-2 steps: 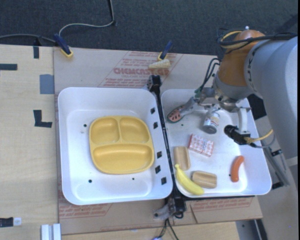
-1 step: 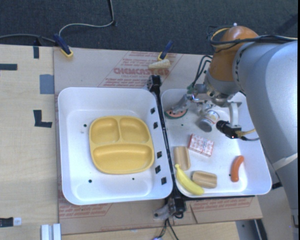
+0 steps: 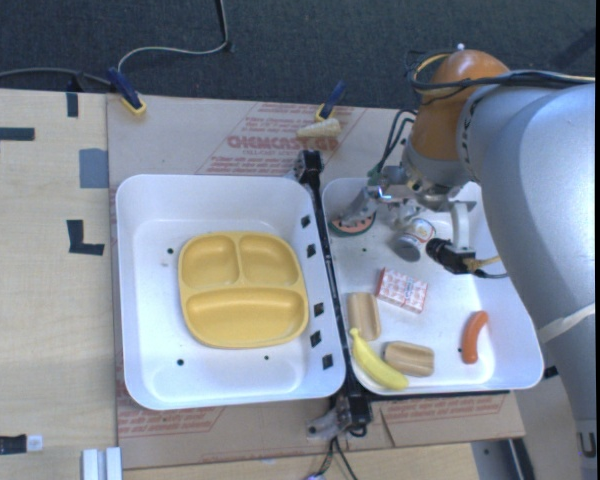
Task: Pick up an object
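Reaching Into the Right Bin for a Pick

Two shallow white bins are set side by side on the bench. In the left bin [image 3: 140,298] a yellow divided tray [image 3: 243,289] lies flat near the middle, well apart from the arm. The loose objects are gathered in the right bin [image 3: 510,368], which is judged to be why the arm is brought there: a small patterned box [image 3: 401,290] near the centre, a tan bread-like piece [image 3: 363,314] beside the divider, a banana [image 3: 376,361] just below it, a second tan piece [image 3: 409,357] touching or just beside the banana, and a red sausage [image 3: 473,336] nearer the right wall. A reddish round item [image 3: 351,224] is seen at the far end of the bin, partly covered by the tool, so its kind cannot be told.

The arm [image 3: 540,168] is brought in from the right, its orange band above the wrist, and the wrist is bent down over the far end of the right bin. The gripper [image 3: 380,203] is held low, just above or touching the reddish item. Whether the tool is released or clenched cannot be told from this slant, and nothing is shown clearly grasped. The pick is therefore judged not yet done; the item under the tool appears to be the likeliest target.
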You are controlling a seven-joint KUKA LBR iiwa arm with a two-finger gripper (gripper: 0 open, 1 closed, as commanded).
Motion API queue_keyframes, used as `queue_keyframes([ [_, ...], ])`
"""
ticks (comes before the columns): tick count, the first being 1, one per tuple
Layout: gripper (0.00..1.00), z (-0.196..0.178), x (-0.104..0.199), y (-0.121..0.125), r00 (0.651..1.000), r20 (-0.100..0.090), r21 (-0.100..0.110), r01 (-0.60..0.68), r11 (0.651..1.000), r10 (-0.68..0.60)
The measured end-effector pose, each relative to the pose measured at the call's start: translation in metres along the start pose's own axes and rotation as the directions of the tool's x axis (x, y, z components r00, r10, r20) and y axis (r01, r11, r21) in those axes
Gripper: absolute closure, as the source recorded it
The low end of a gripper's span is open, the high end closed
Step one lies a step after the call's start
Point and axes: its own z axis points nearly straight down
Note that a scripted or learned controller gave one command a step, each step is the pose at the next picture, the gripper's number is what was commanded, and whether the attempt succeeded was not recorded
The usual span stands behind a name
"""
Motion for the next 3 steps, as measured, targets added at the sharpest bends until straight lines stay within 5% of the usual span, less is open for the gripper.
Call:
queue_keyframes([
  [1,0.00,0.000,0.000,0.000,1.000,0.001,-0.001,0.000,1.000,0.000],
  [2,1.00,-0.011,0.003,0.002,1.000,-0.002,-0.008,0.000,1.000,-0.001],
  [3,1.00,-0.092,0.028,-0.020,1.000,-0.009,-0.001,0.003,1.000,-0.003],
])
